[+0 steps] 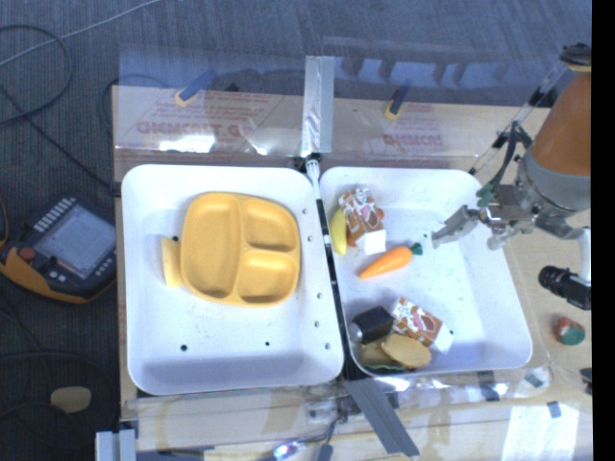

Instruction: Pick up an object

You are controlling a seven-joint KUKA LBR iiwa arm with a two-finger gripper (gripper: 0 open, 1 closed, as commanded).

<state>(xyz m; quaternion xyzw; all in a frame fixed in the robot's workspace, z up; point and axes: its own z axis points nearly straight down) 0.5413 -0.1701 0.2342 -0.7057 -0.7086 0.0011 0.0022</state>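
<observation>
The right bin (480, 296) holds several small items. An orange toy carrot (386, 260) lies near its middle. At the bin's left wall sit a yellow banana (338, 230) and a brown and white snack packet (363, 215). In the near corner are a second packet (419, 323), a black object (373, 324) and a tan round piece (404, 353). My gripper (473, 233) hangs over the right part of this bin, to the right of the carrot and apart from it. Its fingers are spread open with nothing between them.
A yellow divided plate (240, 248) fills the middle of the left bin (154, 353), with a flat yellow piece (170, 262) poking out at its left edge. A handheld controller (67, 248) lies on the floor to the left. Small objects (569, 330) sit on the bench at far right.
</observation>
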